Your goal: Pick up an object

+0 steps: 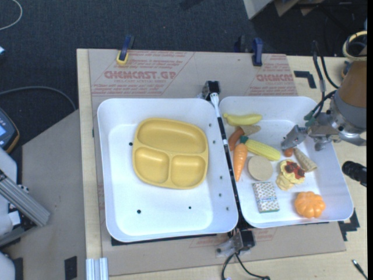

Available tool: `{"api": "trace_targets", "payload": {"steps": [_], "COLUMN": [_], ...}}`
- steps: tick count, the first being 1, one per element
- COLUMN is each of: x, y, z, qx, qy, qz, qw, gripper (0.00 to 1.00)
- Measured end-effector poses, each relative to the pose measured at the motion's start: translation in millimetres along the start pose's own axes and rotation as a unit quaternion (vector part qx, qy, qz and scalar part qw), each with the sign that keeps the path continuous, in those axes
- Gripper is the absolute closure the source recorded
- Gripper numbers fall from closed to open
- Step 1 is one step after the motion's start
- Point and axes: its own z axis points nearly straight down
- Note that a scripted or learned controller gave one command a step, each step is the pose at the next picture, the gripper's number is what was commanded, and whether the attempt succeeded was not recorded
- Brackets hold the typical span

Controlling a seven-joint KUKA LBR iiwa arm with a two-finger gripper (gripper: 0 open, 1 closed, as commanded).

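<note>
The right bin [344, 182] holds toy food: a banana [243, 119], a corn cob [262, 150], a carrot [239, 161], a round beige biscuit [260, 169], a patterned small box [266, 196], an orange pumpkin [309, 204], a yellow pastry with red topping [289, 174] and a brown-and-white bar [305, 160]. My gripper [305, 140] hangs over the bin's upper right part, just above the bar and pastry. It is open, with nothing between its fingers.
The left bin [111, 174] carries a yellow divided plate [171, 153]. A black ridge with a clamp [211, 89] runs between the two bins. The arm comes in from the right edge over the bench.
</note>
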Motion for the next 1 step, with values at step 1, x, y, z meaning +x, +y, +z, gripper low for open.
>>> {"api": "trace_targets", "payload": {"steps": [1], "x": [0.3], "y": [3.2], "z": [-7.8], "qx": [-0.007], "qy": [-0.001], "qz": [-0.002], "qw": [1.0000], "gripper": [0.00]}}
